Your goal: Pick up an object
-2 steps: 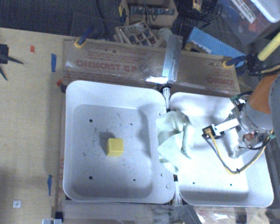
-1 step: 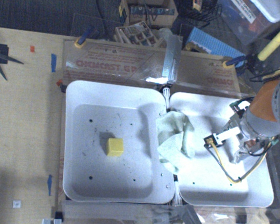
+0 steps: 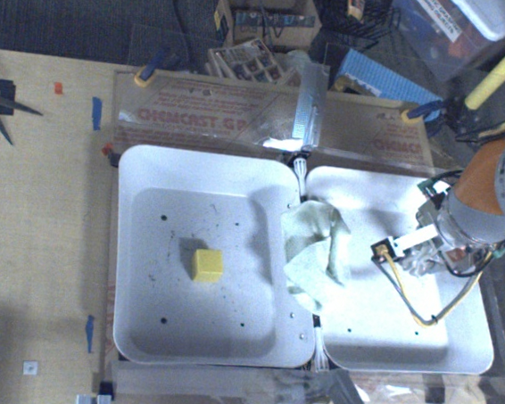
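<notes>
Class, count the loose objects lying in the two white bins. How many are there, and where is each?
2. A yellow block lies in the left bin. A pale cloth drapes over the divide between the bins. The cloth may hide something beneath it.

left bin (image 3: 146, 194): white moulded plastic, smooth, faintly glossy, its floor flecked with dark specks
right bin (image 3: 382, 331): the same white plastic, with a brighter sheen
yellow block (image 3: 208, 265): matt, looks like foam or soft plastic
cloth (image 3: 317, 253): pale greenish-white fabric, soft, crumpled, matt
bench top (image 3: 33, 245): light wood, matt, fine grain
clear sheet (image 3: 208, 116): transparent glossy plastic with red lettering
arm (image 3: 486, 199): smooth grey casing, orange band with a satin finish
cable (image 3: 412, 303): yellow, glossy sheath
</notes>
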`<state>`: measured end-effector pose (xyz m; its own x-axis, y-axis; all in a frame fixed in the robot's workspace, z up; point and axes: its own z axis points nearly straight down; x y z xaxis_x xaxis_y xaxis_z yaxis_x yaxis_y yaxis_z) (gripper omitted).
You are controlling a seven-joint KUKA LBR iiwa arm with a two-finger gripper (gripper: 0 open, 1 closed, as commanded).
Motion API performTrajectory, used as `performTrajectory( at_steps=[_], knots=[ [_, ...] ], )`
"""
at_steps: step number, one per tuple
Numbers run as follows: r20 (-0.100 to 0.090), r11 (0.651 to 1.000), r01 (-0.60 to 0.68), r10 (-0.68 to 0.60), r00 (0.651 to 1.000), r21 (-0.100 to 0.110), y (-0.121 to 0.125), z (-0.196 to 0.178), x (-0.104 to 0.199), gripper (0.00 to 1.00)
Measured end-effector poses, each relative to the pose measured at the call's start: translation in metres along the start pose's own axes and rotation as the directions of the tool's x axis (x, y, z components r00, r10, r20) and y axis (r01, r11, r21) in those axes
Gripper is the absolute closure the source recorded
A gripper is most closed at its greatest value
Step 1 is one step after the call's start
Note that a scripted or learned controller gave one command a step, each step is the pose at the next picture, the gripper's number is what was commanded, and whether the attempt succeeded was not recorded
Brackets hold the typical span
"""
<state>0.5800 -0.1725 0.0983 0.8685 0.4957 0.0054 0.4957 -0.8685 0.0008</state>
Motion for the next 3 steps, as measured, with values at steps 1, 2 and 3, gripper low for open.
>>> performTrajectory(
  at_steps=[1, 2, 3],
  knots=[
    [0.0, 0.949, -0.314, 0.314, 0.949, -0.002, -0.057, 0.009, -0.03, 1.0],
    [0.007, 0.951, -0.308, 0.308, 0.951, 0.001, -0.121, -0.086, 0.027, 1.0],
    [0.006, 0.951, -0.308, 0.308, 0.951, 0.001, -0.22, -0.086, 0.069, 1.0]
  ],
)
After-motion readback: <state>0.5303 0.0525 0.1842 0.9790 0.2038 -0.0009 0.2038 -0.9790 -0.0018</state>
